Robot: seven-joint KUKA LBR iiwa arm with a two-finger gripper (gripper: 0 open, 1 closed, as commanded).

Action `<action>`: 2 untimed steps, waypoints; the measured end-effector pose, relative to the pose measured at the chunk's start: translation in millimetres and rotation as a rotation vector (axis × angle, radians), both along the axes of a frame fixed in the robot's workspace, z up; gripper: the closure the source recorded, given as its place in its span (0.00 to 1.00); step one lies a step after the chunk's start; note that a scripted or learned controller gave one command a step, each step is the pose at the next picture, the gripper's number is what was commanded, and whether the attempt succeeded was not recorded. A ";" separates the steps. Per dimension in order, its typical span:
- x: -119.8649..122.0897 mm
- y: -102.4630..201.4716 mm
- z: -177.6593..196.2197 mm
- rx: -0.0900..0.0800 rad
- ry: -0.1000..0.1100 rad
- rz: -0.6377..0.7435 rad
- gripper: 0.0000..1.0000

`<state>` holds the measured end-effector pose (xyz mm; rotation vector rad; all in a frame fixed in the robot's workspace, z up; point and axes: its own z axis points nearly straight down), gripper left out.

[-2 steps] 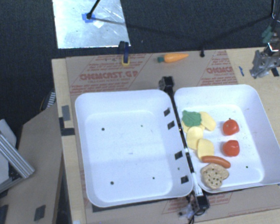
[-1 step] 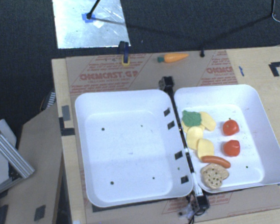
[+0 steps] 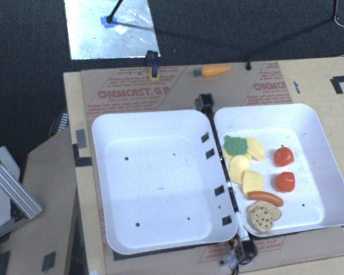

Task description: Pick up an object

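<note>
Toy food (image 3: 253, 183) crowding right bin's (image 3: 320, 168) left wall

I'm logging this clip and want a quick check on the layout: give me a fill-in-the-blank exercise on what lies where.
1. All the toy food inside a bin lies in the ____ bin.
2. The two tomatoes are coloured ____.
3. The carrot lies on the ____, beyond both bins.
4. The cookie lies just nearer the camera than the ____.

Missing words: right; red; cardboard; sausage

A metal frame (image 3: 4, 186) is cut off by the left edge; the yellow pieces (image 3: 245, 168) overlap, shapes unclear
</note>
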<state>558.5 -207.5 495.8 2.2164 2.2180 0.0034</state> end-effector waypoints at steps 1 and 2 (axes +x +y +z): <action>-23.3 36.1 40.2 0.001 0.002 0.004 1.00; 16.3 0.8 40.6 -0.001 0.000 0.001 1.00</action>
